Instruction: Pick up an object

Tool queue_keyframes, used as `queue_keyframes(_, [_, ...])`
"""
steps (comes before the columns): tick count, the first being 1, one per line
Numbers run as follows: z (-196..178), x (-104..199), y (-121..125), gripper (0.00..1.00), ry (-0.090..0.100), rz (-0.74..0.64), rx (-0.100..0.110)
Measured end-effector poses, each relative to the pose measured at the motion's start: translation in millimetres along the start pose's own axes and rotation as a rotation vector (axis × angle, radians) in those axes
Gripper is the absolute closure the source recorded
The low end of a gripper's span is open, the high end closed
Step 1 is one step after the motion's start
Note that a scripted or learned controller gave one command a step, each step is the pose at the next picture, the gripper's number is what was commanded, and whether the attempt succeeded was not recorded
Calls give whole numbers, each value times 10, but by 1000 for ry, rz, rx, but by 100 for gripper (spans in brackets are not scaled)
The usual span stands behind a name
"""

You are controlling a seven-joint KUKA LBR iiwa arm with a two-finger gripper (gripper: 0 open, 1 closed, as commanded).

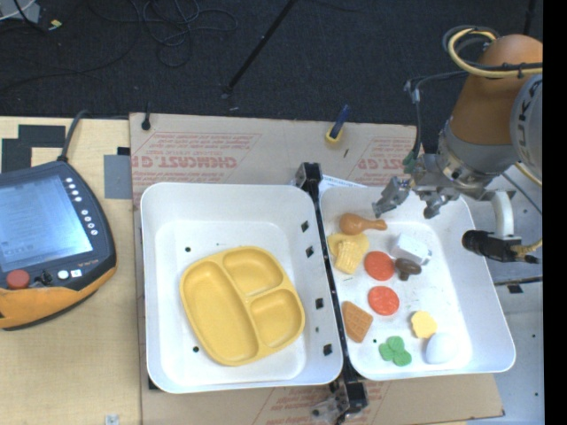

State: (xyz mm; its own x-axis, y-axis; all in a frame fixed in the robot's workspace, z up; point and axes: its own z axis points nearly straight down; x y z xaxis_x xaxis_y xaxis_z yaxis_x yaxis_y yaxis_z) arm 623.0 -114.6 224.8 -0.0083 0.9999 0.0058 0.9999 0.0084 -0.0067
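The arm hangs in from the right, and its claw (414, 200) sits over the far end of the right-hand bin (496, 321), fingers spread apart with nothing between them. One fingertip shows at about the bin's far rim on the left, the other further right. Closest to it, I'd say, is the drumstick (361, 224), a brown toy chicken leg lying just nearer the camera and to the left of the claw, below that left fingertip. Its long axis runs roughly left to right across the bin, fat end left, thin end pointing right towards the claw. So the move, to my eye, turns on a short drop and a slight shift left, with the fingers straddling the drumstick across its narrow width. Crowding it: a yellow corn piece (349, 255) just in front, a red disc (379, 266) beside that, and a white block (413, 247) to the right. The left bin (168, 237) carries a yellow divided plate (241, 304), well apart from all this.
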Motion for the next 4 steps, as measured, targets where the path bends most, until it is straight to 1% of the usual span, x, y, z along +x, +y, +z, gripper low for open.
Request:
queue_keyframes(1, [408,658,65,0,-2,2,1])
queue_keyframes(2, [-753,1996,-388,0,2,-7,-14])
queue_keyframes(3, [-779,1915,-396,100,-6,3,0])
queue_keyframes(4, [-1119,1484,-962,100,-6,11,-4])
